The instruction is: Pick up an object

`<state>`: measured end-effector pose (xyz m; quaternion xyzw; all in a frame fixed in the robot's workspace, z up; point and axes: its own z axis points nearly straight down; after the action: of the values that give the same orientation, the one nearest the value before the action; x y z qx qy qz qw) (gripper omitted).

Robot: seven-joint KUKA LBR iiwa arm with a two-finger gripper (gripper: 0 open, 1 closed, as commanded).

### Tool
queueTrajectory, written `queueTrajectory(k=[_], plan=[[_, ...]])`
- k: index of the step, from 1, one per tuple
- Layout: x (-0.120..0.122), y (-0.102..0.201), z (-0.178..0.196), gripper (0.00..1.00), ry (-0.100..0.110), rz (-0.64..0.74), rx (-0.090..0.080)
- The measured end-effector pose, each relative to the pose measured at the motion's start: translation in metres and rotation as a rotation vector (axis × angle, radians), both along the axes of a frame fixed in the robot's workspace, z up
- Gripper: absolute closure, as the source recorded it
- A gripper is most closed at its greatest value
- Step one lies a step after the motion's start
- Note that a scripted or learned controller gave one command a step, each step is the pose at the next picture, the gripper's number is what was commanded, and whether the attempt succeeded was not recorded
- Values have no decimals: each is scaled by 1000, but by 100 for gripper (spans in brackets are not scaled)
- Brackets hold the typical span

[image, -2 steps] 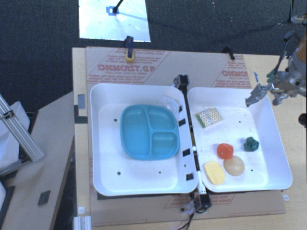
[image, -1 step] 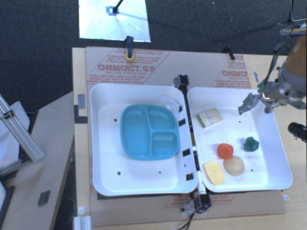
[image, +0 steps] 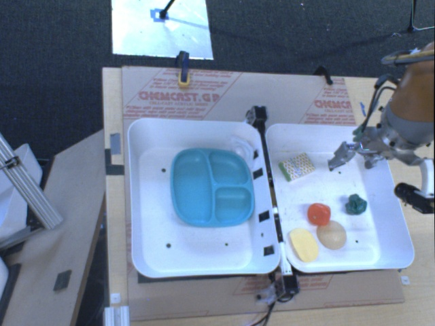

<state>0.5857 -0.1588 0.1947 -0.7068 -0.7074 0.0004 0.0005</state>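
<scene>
The right bin (image: 391, 182) holds several small objects: a speckled green-and-white block (image: 297, 166), a red ball-like piece (image: 319, 214), a beige round piece (image: 332, 235), a yellow oval piece (image: 304, 244) and a dark green lump (image: 355, 204). My gripper (image: 353, 157) hangs over the upper right part of this bin, right of the speckled block and above the green lump. It is open, with nothing between its fingers (image: 338, 157).
The left bin (image: 146, 202) holds a blue divided plate (image: 211, 187), with a clear plastic item (image: 242, 146) at its upper right. A black divider strip (image: 266, 182) runs between the bins. The arm (image: 411, 107) comes in from the right.
</scene>
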Motion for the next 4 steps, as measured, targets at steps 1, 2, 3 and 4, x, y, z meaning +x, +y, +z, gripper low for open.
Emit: queueTrajectory(k=[1, 2, 3, 4], plan=[[-1, -10, -54, 0, 1, -1, 0], [1, -10, -40, 100, -6, 0, -2], [5, -15, 24, 100, -9, 3, -3], [6, -15, 15, 100, -3, 3, -1]])
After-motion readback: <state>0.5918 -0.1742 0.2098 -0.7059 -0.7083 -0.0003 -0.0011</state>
